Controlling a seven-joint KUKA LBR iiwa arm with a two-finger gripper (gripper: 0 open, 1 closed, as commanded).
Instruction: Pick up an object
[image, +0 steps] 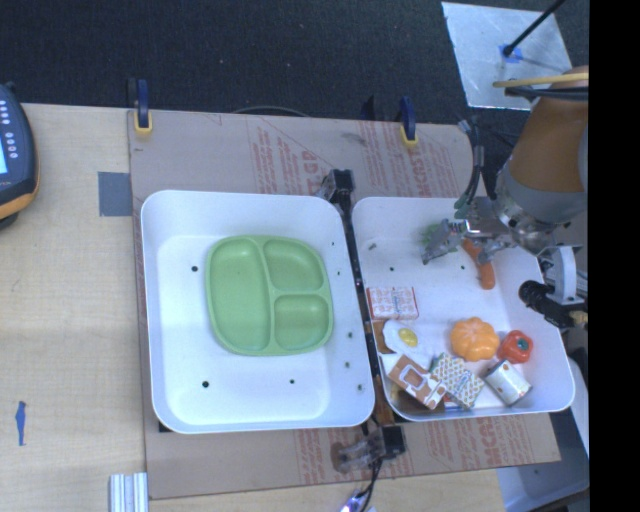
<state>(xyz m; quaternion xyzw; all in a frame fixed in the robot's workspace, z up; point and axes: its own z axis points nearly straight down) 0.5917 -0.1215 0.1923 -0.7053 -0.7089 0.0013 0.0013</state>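
Note:
My gripper (447, 243) hangs over the upper part of the right bin (560, 400), low above its floor. An orange carrot-shaped piece (485, 270) lies just right of and below it, partly under the wrist; whether they touch is unclear. Lower in the same bin sit an orange pumpkin (473, 338), a red tomato (516, 346), a small white can (507, 381), a pink-and-white box (392, 301), a fried egg piece (402, 337) and two patterned packets (430, 380). The arm's orange band (553, 140) rises at the upper right.
The left bin (165, 300) holds a green divided plate (268, 294). A black divider and clamp (342, 185) sit between the bins. A dark arm fitting (545, 297) overhangs the right bin's right wall. A handheld device (12, 150) lies at the far left.

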